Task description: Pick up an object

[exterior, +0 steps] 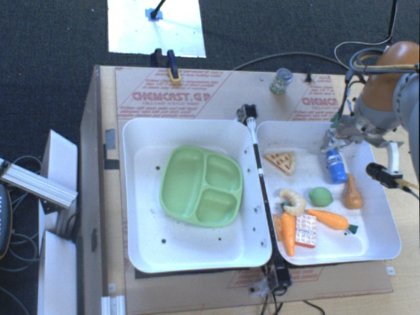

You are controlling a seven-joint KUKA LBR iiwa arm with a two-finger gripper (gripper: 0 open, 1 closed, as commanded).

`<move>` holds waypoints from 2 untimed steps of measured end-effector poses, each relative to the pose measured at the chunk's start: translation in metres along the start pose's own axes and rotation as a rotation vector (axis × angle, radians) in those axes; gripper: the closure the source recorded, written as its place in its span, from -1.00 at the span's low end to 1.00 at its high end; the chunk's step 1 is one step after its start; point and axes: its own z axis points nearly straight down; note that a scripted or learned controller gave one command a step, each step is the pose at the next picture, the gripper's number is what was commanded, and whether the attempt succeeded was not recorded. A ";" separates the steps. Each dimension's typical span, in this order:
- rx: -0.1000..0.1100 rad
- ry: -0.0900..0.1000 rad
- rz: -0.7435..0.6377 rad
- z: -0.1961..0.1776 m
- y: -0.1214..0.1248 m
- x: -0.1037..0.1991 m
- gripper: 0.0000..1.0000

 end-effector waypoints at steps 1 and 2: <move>0.004 0.003 0.000 -0.070 -0.021 0.088 1.00; 0.004 0.003 0.000 -0.132 -0.054 0.170 1.00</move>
